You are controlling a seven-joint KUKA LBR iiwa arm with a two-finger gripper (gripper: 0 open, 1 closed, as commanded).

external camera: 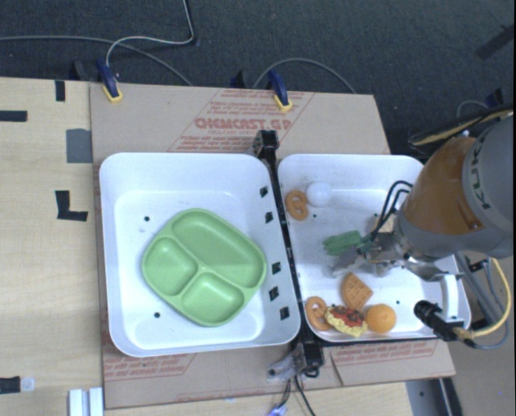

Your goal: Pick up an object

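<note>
1. Bins sit side by side; the left bin (123, 232) holds a green divided plate (204, 267), untouched.
2. Right of that plate, the right bin (344, 165) holds every candidate object.
3. Arm (453, 202) reaches low into the right bin.
4. Gripper (362, 254) sits at a green toy (342, 243); finger state I cannot tell, so no grasp is confirmed and the lift remains.

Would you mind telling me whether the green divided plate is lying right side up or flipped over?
Right side up: the green divided plate shows its three hollow compartments facing upward in the left bin.
</note>
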